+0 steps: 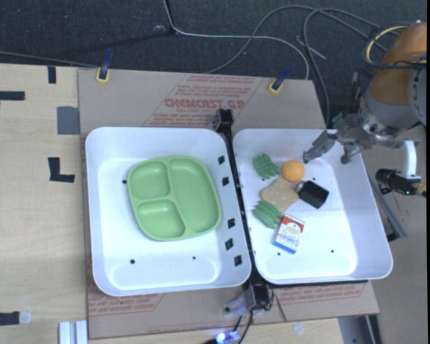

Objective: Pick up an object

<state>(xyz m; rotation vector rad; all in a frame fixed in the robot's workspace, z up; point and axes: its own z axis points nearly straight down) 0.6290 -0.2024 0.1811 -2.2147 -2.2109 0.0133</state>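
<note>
The right bin point(344, 260) holds an orange ball point(293, 170), a black block point(313, 193), a tan flat piece point(279, 194), two green ridged pieces point(266, 166) point(267, 213) and a small red, white and blue box point(289, 233). My gripper point(332, 149) hangs over the bin's upper right part, just right of the orange ball and above the black block. Its two fingers are spread apart with nothing between them.
The left bin point(104, 213) holds a green divided plate point(174, 197). Black clips point(224, 117) join the bins along the middle. Cables point(272, 27) run across the dark surface behind the bench. The arm's grey body point(394, 99) stands at the right.
</note>
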